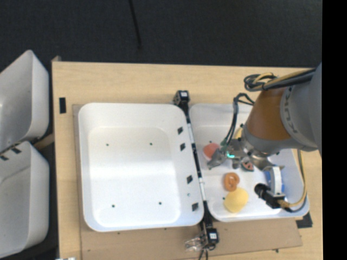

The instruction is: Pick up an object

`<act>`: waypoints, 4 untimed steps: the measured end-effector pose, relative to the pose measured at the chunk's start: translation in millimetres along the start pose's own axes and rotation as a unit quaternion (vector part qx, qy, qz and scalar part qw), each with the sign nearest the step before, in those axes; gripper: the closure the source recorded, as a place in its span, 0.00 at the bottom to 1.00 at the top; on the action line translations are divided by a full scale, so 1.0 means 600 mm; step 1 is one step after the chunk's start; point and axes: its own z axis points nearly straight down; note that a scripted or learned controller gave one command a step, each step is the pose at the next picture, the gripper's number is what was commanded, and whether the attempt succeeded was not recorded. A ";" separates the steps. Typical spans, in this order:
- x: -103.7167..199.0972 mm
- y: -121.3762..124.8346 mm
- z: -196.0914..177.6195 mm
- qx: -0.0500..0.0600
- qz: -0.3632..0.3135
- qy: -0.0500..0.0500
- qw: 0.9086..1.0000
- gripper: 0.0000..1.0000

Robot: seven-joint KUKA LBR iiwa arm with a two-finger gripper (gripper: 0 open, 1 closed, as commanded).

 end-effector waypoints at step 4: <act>0.114 -0.056 -0.157 0.000 -0.009 0.002 1.000 1.00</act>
